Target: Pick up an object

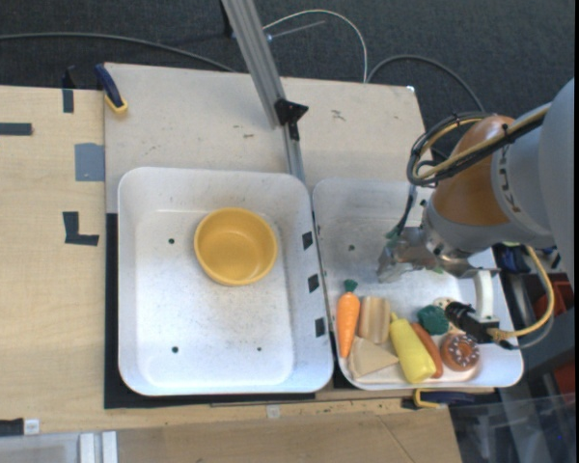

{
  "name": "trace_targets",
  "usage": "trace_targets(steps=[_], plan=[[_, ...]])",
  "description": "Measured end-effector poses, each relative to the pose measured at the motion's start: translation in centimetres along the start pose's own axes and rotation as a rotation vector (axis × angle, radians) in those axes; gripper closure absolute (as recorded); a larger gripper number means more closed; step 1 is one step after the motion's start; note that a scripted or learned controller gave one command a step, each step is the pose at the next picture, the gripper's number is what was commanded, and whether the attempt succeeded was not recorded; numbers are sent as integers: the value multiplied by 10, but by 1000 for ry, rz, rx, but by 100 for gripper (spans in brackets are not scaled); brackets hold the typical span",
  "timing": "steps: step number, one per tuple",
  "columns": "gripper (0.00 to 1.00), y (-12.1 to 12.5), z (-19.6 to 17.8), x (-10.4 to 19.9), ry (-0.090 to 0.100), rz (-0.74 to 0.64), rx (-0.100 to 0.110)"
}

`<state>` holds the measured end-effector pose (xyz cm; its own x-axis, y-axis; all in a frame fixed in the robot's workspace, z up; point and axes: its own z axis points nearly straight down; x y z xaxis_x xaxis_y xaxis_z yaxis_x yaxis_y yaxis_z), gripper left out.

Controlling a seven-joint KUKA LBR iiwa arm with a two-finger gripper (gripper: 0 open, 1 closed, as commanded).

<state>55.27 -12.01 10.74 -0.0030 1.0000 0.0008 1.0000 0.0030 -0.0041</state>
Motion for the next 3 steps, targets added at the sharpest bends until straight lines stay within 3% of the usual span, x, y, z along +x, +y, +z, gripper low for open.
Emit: trace_targets(steps=[3], plan=[[100,-8,-158,9,-2,1,-8]])
